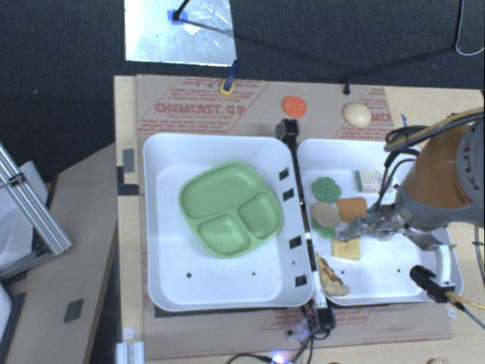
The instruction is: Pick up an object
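The right bin (394, 283) holds several small items: a green leafy piece (326, 188), an orange block (352, 206), a tan disc (325, 215), a yellow square slice (348, 249), a small checkered piece (369, 179) and a pizza-like slice (332, 277) at the front left corner. My gripper (355, 229) reaches in from the right. It is low in the bin, between the orange block and the yellow slice and just right of the tan disc. Nothing is visibly held in it.
The left bin (163, 279) carries a green divided plate (229, 209). Behind the bins, an orange disc (293, 106) and a beige egg-shaped object (357, 114) lie on the cardboard. A black divider (299, 203) runs between the bins. The grey and orange arm (443, 177) covers the right bin's right side.
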Tool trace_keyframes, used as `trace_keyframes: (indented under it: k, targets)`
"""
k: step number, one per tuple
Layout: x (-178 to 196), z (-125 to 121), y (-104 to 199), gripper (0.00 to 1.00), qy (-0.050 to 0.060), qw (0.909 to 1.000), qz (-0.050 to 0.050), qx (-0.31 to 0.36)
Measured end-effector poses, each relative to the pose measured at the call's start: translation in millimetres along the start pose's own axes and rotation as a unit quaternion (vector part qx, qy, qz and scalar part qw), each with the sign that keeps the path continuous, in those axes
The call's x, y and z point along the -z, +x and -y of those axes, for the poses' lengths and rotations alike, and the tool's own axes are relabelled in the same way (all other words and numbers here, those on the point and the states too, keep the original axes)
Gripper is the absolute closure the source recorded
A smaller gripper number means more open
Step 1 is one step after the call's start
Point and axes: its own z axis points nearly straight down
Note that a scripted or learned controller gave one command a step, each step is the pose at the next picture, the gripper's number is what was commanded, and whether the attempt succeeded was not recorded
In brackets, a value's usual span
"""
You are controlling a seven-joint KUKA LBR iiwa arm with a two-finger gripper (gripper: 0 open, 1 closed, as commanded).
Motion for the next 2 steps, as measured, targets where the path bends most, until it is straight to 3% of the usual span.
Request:
trace_keyframes:
  k: [1, 2]
  targets:
    - [12, -2, 0, 1.0, -0.003, 1.0, 0.001, 0.0]
    - [60, 5, 2, 1.0, 0.0, 1.0, 0.003, 0.001]
